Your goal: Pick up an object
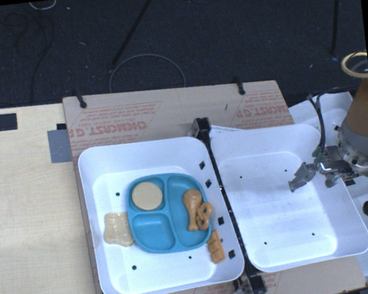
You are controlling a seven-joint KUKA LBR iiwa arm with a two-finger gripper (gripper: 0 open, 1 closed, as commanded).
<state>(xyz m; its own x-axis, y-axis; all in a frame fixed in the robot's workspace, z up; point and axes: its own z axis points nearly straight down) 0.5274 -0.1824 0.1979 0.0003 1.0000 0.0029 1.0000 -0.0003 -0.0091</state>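
Over the right bin (pixel 296 249), near its right wall, the hand (pixel 320 173) hangs with nothing between its fingers; they look spread, one dark finger (pixel 301 178) pointing left toward the bin's middle; the grey arm (pixel 362 134) with its orange band reaches in from the worktop's right edge. Left bin (pixel 121 284) holds a blue sectioned plate (pixel 158 236) at its centre; a round tan biscuit (pixel 147 195) sits in the plate's upper left section; a tan bone-shaped toy (pixel 197 209) lies in the right section. Touching the plate's left rim lies a pale bread slice (pixel 117 229); just beside the plate's lower right corner, near the bin's right wall, lies a small orange-brown piece (pixel 215 247).
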